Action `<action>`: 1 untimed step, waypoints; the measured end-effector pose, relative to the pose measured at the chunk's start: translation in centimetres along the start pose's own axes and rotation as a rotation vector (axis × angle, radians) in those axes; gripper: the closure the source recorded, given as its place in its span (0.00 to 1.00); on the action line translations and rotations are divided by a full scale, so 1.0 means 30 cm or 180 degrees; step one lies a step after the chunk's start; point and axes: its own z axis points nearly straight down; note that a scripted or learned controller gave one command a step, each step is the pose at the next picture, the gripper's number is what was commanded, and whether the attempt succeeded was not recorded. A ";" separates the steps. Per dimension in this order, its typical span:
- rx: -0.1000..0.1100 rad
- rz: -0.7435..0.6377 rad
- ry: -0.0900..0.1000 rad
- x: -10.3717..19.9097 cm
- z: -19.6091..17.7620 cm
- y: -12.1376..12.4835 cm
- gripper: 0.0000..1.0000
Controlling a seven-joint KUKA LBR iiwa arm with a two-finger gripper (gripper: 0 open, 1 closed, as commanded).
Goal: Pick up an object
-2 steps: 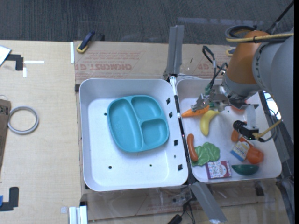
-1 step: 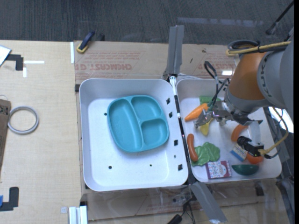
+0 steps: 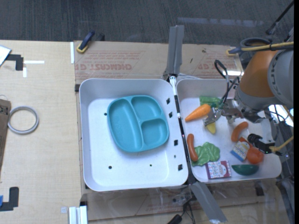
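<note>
Beside the carrot (image 3: 198, 112) hangs the claw (image 3: 212, 119).

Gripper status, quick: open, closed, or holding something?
Gripper: low in the right bin beside the carrot; open or closed cannot be told.

Two white bins sit side by side at the centre of the frame. The left bin (image 3: 93, 139) holds a teal divided plate (image 3: 138, 123). The right bin (image 3: 196, 171) holds a carrot (image 3: 198, 112), a lettuce leaf (image 3: 205, 153), a sausage (image 3: 190, 146), a pink card (image 3: 217, 170) and other toy food. The arm (image 3: 268, 76) enters from the right; its gripper (image 3: 213, 120) hangs low just beside the carrot's thick end, over a small yellow piece (image 3: 212, 128). A tape roll (image 3: 21, 120) lies at the left edge.
</note>
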 end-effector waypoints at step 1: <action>0.0001 0.0266 0.0003 0.122 0.000 0.038 0.00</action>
